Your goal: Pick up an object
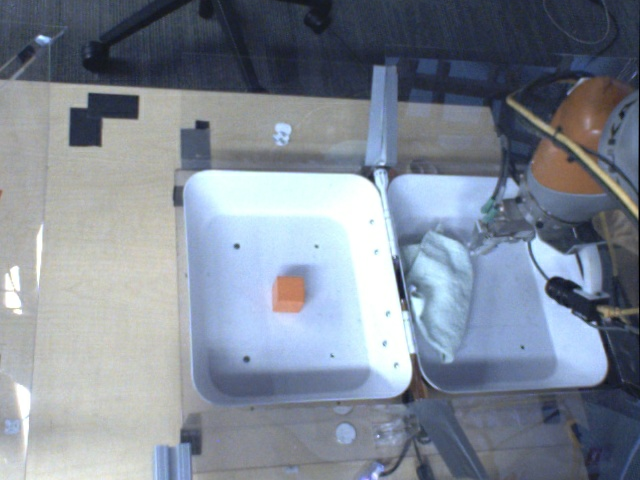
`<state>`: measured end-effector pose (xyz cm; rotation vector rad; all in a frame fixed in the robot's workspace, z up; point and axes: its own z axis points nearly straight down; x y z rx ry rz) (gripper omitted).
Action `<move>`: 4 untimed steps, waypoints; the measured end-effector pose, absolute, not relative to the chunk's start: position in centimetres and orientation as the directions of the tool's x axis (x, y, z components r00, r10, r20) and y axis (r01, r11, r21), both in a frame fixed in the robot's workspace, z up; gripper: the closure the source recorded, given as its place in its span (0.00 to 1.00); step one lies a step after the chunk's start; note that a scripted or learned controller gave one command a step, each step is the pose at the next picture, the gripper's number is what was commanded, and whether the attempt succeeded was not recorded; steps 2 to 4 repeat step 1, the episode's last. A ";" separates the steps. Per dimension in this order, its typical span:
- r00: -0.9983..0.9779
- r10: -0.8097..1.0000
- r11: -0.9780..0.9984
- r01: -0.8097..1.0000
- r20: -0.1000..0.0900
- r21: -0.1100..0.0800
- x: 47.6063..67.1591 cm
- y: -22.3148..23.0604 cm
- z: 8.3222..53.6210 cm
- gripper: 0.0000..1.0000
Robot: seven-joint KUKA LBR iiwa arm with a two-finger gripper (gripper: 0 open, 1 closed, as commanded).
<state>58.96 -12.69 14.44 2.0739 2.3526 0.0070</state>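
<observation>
One orange cube [289, 294], one pale cloth [441, 290], two bins [215, 268].

One camera hangs above the surface [100, 298], looking down at a slant from a fair height. It takes in both white bins [290, 383] whole, with dark floor [450, 18] at the top and the arm [585, 138] entering from the right.

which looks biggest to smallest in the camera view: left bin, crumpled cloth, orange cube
1. left bin, by far the largest.
2. crumpled cloth, lying in the right bin against its left wall.
3. orange cube, smallest, near the middle of the left bin.
</observation>
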 end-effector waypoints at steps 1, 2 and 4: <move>-0.422 0.907 0.422 0.907 -0.003 0.006 59.5 -10.2 24.3 1.00; -0.422 0.907 0.422 0.907 -0.003 0.006 59.5 -10.2 24.3 1.00; -0.422 0.907 0.422 0.907 -0.003 0.006 59.5 -10.2 24.3 1.00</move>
